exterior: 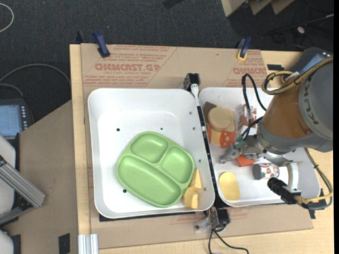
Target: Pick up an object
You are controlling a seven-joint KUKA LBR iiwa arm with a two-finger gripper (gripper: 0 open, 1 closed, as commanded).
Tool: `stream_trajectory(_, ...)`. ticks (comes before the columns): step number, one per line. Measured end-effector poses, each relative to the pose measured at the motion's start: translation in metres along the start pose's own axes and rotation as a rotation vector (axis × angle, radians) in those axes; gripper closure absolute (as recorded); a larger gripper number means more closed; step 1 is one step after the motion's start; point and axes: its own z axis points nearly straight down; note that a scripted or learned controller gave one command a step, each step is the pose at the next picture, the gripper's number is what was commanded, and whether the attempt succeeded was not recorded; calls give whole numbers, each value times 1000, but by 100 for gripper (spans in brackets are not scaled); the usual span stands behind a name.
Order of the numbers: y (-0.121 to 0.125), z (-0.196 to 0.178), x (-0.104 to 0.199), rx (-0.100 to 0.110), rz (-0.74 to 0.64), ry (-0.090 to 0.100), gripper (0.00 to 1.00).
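Note:
My gripper (233, 152) hangs low over the middle of the right bin (312, 181), reaching in from the right. Close beside it lie a small orange piece (245, 161) and a red and white object (226, 138). A tan round object (221, 118) sits at the bin's back left, and a pale yellow oval (229, 186) lies at its front left. A white and red can-like item (265, 171) rests under the wrist. The arm hides part of the bin's right side.
The left bin (106, 115) holds a green divided plate (155, 168) and a yellow wedge (192, 190) at its front right corner. A white and red packet (249, 113) lies at the back of the right bin. A black divider edge (201, 123) separates the bins.

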Motion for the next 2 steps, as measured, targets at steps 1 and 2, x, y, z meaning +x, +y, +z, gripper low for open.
stream_trajectory(1, 1, -9, -1, -3, 0, -2, 100)
stream_trajectory(2, 62, -106, 56, -17, -10, 0, 100)
